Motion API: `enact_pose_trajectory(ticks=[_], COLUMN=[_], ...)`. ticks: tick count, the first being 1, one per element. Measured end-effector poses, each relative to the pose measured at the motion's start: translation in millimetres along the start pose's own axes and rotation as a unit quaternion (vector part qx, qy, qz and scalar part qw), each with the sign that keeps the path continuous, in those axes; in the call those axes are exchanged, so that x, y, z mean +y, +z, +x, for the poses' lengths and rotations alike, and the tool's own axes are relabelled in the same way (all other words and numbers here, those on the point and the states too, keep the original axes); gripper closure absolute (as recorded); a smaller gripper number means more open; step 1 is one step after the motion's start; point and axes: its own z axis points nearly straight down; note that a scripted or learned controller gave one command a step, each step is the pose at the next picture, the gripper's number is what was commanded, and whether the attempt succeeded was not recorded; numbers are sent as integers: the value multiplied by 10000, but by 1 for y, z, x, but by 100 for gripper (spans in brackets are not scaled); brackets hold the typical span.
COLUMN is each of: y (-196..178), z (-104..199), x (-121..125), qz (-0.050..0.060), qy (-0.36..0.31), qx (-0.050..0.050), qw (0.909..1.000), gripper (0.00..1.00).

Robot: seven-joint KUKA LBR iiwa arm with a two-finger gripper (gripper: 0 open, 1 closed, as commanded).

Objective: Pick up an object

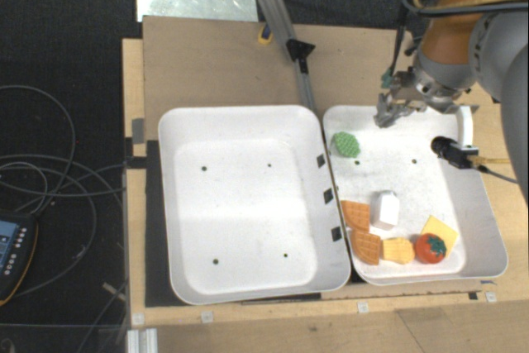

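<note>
Looking down on the bench: gripper (388, 116) sits over the far edge of the right bin (479, 202), nothing visibly between its tips; can't tell how wide it stands. Nearest candidate is the green knobbly ball (345, 145), far-left corner of that bin, apart from the rest. Looks light, probably soft and grippy; pinch across its middle. White block (385, 209), orange waffle pieces (364, 231), yellow wedge (439, 229) and red tomato (430, 248) cluster at the near end. Left bin (240, 202) alongside.
</note>
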Motion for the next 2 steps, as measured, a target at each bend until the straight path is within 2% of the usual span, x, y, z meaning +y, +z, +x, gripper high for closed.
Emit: enact_pose_trajectory(ticks=[2], y=[-120], z=[4], x=[0], qz=[-25], qy=[-9], qx=[-3], qw=[10000], gripper=[100])
